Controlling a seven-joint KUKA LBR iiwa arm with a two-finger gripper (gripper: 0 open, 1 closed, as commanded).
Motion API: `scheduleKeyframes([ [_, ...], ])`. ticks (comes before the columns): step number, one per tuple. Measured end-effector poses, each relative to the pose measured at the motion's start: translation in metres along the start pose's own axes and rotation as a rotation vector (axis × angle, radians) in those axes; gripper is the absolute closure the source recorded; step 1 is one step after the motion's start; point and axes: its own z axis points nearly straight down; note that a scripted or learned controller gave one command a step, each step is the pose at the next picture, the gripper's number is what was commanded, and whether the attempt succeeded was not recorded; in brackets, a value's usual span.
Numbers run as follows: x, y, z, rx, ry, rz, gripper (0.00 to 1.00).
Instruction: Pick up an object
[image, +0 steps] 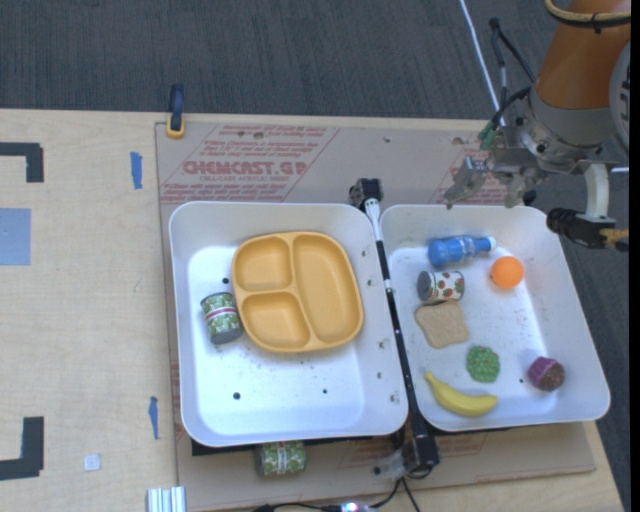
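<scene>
My gripper (490, 190) hangs above the far rim of the right bin (590, 390), open, with nothing between its fingers. Below and in front of it, a blue bottle (460, 247) lies on its side in that bin. An orange ball (507, 272) sits to the bottle's right. Nearer the front lie a small can (441, 286), a slice of bread (442, 325), a green lumpy piece (483, 363), a banana (460, 395) and a purple piece (546, 373).
The left bin (200, 390) holds a yellow divided plate (297, 290) and a green-labelled can (221, 317) by its left wall. Another can (281, 458) lies on the bench in front of the bins. A black divider bar (385, 290) runs between the bins.
</scene>
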Motion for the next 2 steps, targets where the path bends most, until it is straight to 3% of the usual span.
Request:
scheduleKeyframes([
  [1, -0.016, -0.014, 0.175, -0.003, -0.001, 0.001, 0.00],
  [2, 0.001, -0.038, 0.175, -0.002, 0.000, 0.001, 0.00],
])
